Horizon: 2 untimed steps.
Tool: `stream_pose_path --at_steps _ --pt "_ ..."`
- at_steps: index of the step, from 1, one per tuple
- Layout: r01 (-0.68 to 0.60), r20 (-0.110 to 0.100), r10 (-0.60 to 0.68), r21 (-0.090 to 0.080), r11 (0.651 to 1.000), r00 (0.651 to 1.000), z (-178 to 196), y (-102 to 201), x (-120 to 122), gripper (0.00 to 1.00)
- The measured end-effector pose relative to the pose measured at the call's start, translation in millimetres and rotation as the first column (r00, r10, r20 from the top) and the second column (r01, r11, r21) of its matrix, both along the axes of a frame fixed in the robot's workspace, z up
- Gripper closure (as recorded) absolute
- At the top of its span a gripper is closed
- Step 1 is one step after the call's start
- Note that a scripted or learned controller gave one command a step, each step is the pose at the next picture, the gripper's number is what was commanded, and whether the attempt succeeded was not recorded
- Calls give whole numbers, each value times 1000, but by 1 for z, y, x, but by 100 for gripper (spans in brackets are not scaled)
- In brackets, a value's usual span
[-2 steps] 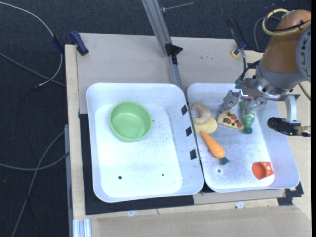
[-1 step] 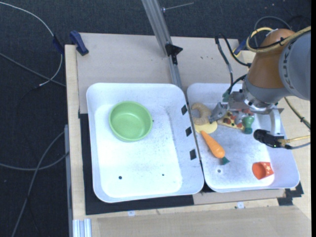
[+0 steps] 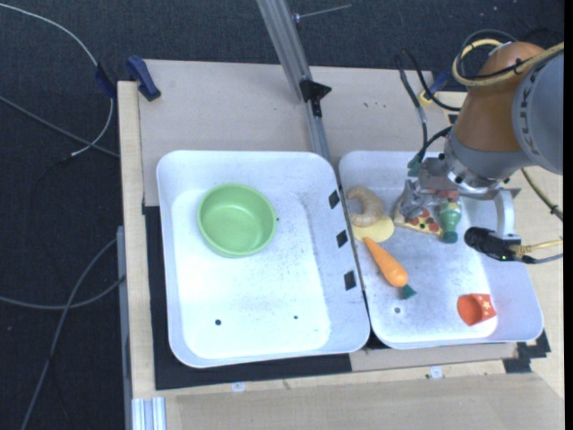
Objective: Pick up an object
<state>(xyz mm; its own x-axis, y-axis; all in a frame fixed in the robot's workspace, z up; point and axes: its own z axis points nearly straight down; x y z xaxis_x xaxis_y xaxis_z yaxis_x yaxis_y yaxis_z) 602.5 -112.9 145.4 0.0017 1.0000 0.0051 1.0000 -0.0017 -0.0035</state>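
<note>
The gripper [image 3: 421, 202] hangs low in the right bin [image 3: 510, 322], over a pizza-slice toy [image 3: 428, 223] (finger state cannot be told). A carrot [image 3: 387, 262] lies nearby; the green bowl [image 3: 236, 219] sits in the left bin [image 3: 269, 330].

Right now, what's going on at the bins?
The gripper is down in the right bin, over a pizza-slice toy. A grasp can't be confirmed. A carrot, a croissant-like toy and an orange cup lie in that bin. A green bowl sits in the left bin.
</note>
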Motion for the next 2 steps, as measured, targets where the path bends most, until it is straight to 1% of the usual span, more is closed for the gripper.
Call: stream_pose_path --at_steps 1,2 --pt "-1 11 1 -5 1000 1000 64 -2 -6 100" --pt "-3 9 3 -5 1000 1000 89 -2 -4 100"
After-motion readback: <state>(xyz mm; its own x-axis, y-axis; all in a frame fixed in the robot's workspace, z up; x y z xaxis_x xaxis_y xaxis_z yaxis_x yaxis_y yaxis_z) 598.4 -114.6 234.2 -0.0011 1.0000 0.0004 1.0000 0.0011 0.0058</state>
